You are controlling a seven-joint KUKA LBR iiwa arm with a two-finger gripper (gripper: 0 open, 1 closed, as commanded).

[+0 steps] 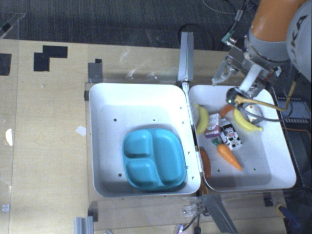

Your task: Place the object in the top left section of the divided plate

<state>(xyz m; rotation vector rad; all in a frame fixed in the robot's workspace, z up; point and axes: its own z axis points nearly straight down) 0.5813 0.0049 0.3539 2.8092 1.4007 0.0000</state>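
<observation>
A blue divided plate point(154, 158) lies in the left bin point(109, 106), toward its near right side, and all its sections hold nothing. The right bin point(278, 165) holds a banana point(201, 119) along its left wall, a second banana point(246, 121), a carrot point(229, 156), a red-brown sausage point(205, 163), a small pink box point(213, 125), a black-and-white toy point(230, 135) and a small orange piece point(226, 110). My gripper point(223, 74) hangs over the far edge of the right bin, above these things and apart from the plate. I see nothing held in it.
A metal divider post point(185, 57) stands between the bins at the back. Loose cables point(219, 1) run behind the right bin. Black markers point(48, 56) lie on the wooden bench at the far left.
</observation>
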